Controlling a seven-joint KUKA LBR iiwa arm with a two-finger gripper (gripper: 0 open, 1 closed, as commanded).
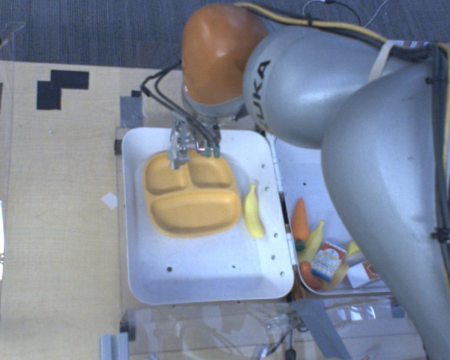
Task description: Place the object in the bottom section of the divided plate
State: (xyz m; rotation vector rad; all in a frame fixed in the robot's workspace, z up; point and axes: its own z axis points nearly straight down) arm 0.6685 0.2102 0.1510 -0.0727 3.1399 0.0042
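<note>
While my tool (186,153) hovers over the divided plate (191,193), its grip unreadable, the banana (253,211) lies beside the plate.

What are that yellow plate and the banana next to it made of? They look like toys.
The plate looks like moulded plastic: one even orange-yellow colour, thick rounded rims, a dull sheen. The banana is probably a plastic toy too: smooth, uniformly bright yellow, no brown spots, though a real one can't be ruled out from here. The bin under them seems to be smooth white plastic.
</note>
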